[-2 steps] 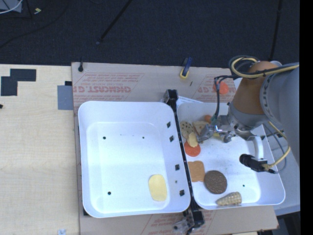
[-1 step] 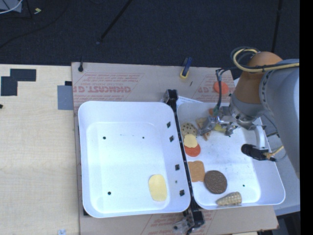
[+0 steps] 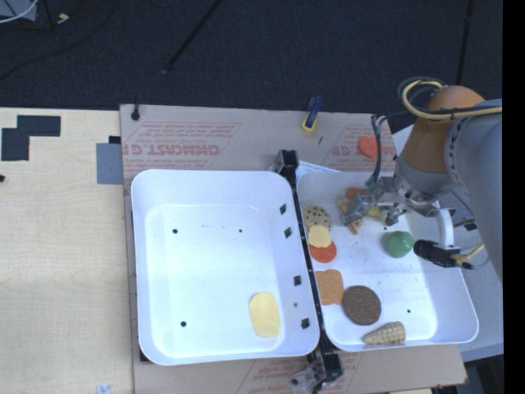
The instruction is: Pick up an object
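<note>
My gripper (image 3: 373, 212) is low in the back part of the right bin (image 3: 459, 318), its grey fingers (image 3: 354, 213) spread open. Small orange and yellow pieces (image 3: 358, 195) lie under and around the fingertips, and none is clamped between them. A green ball (image 3: 399, 243) rests just in front and to the right of the gripper. Left of it lie a speckled cookie (image 3: 317, 216), a yellow disc (image 3: 319, 236) and a red disc (image 3: 324, 254). Nearer the front are an orange square (image 3: 330, 286), a brown round cookie (image 3: 361, 304) and a ribbed yellow cone (image 3: 384, 333).
The left bin (image 3: 164, 220) holds a pale yellow oval (image 3: 264, 313) near its front right corner. A black divider (image 3: 297, 245) runs between the bins. An orange piece (image 3: 367, 147) and a blue-yellow clip (image 3: 311, 115) lie on the cardboard behind.
</note>
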`<state>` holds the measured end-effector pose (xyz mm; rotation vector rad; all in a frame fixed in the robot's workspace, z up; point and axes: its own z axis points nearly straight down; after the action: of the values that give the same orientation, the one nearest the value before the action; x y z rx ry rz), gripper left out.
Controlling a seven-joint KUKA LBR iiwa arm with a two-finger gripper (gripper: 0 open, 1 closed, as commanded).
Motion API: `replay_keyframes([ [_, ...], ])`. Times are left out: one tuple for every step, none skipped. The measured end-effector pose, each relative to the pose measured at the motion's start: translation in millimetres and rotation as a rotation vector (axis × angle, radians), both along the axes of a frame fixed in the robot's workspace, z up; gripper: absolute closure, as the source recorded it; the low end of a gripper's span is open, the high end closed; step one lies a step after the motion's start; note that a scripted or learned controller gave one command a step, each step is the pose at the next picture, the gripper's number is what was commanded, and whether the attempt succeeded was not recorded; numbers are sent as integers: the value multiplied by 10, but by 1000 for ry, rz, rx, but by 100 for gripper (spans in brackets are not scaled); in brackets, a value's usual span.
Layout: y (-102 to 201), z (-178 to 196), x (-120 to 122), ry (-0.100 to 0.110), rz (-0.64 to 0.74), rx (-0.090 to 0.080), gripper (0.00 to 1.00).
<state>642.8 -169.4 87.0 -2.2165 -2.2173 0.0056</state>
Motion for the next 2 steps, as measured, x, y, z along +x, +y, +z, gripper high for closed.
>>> replay_keyframes([
  [631, 2, 6, -2, 3, 0, 0],
  [826, 29, 3, -6, -3, -12, 0],
])
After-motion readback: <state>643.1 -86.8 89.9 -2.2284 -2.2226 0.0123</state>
